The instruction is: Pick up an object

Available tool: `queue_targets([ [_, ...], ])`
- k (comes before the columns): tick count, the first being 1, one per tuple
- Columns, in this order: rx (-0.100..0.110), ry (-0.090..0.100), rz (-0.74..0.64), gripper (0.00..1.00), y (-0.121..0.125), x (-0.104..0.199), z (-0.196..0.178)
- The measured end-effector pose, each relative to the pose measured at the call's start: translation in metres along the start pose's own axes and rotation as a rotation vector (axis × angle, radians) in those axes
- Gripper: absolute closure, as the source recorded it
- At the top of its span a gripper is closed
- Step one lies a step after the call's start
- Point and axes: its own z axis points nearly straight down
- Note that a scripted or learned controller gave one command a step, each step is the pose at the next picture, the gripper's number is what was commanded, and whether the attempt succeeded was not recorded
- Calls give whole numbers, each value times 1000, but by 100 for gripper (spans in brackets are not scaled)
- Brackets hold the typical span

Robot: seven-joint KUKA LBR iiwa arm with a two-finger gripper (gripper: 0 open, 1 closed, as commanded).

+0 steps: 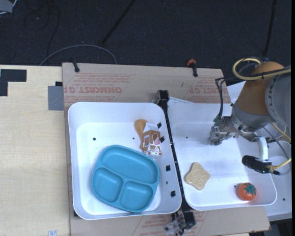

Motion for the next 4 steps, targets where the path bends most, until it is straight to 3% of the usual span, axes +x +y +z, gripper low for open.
queue_targets([
  [1,-8,-2,-3,100,9,-6,-57],
  [3,-9,-2,-3,100,2,-13,-158],
  [4,-1,2,-7,100,-2,47,-148],
])
